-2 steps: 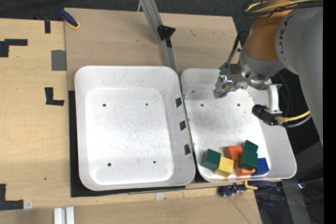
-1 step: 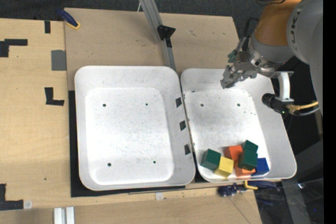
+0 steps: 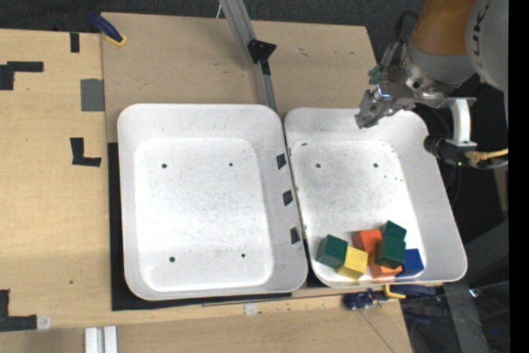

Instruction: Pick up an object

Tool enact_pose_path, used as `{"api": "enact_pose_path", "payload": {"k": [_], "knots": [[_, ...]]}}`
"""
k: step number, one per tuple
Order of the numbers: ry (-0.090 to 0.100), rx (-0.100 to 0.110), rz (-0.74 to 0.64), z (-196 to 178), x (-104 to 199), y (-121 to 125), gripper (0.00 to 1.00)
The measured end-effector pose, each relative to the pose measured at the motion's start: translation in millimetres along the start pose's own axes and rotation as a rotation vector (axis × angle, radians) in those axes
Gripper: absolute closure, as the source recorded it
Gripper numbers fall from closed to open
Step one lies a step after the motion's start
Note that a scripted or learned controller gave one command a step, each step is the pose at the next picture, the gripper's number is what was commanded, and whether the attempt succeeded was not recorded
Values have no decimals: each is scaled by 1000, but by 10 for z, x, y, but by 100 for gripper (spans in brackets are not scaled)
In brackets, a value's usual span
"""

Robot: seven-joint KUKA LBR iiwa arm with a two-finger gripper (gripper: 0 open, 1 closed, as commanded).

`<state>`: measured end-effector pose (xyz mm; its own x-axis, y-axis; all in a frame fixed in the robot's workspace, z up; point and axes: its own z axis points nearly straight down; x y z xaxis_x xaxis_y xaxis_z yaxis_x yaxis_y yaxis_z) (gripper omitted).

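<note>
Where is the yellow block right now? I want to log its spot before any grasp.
The yellow block lies in the right bin, near its front edge, between the green block and the orange block, far from the hand.

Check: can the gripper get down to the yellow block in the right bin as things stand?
Probably yes. The gripper hangs over the right bin's far rim, with bare bin floor between it and the yellow block; neighbouring blocks crowd it, though.
</note>
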<state>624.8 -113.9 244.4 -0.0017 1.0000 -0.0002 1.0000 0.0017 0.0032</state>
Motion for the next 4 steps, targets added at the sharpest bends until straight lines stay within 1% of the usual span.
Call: {"api": "enact_pose_path", "payload": {"k": [1, 2, 3, 4], "knots": [[1, 6, -4, 132, 508, -141, 100], [3, 5, -5, 77, 1112, -291, 100], [1, 6, -5, 69, 1543, -394, 100], [2, 6, -6, 22, 2051, -552, 100]]}}
